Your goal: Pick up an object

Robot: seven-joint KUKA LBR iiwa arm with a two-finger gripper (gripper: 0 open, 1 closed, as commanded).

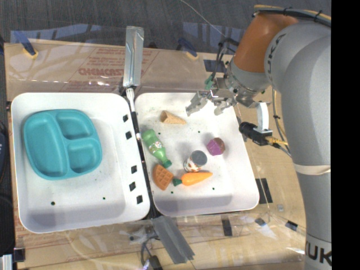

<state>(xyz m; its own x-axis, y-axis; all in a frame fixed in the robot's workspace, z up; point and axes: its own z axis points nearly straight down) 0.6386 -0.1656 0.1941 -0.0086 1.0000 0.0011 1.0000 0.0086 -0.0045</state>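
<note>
From my seat I see the grey arm with its orange band reaching in from the right of the frame, and its gripper (209,104) hangs over the upper edge of the right white bin (239,196). Its two fingers stand apart, one pointing toward the lower left and one toward the right, with nothing between them.

Nearest to it is the tan cone-shaped toy (171,117), lying on its side just to the lower left of the gripper, apart from the fingers. Lower and to the right of centre in that bin sits the small purple and brown toy (216,146), below the gripper and clear of it. Further down lie the small round tin with a grey top (196,160), the orange toy carrot with a green end (194,178) and the brown waffle-patterned toy (162,176). The green toy bottle (154,145) lies slanted along the bin's left side, its lower end near the waffle piece.

In the left white bin (67,207) I have the teal divided plastic tray (62,142), resting in the upper left part, well apart from the gripper.
</note>
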